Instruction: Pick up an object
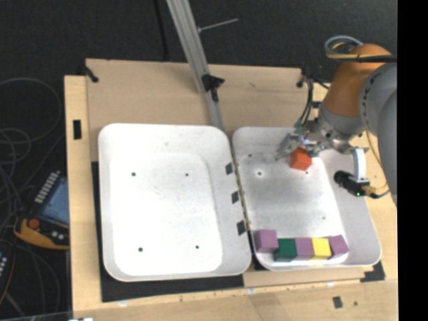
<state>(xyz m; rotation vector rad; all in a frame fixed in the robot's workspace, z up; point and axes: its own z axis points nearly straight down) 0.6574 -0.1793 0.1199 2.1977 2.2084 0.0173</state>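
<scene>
Camera view shows the two-finger gripper (302, 146) over the far end of the right white bin (348, 212), its fingers closed on a small orange-red cube (300, 160) that hangs just below them. Judging by this, the lift should go straight up and slowly, since the grip looks shallow. Purple, green and yellow blocks (301, 246) line the near wall.

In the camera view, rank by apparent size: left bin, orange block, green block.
1. Left bin, by far the largest.
2. Orange block and green block: they look about alike, so I will not rank them.
</scene>
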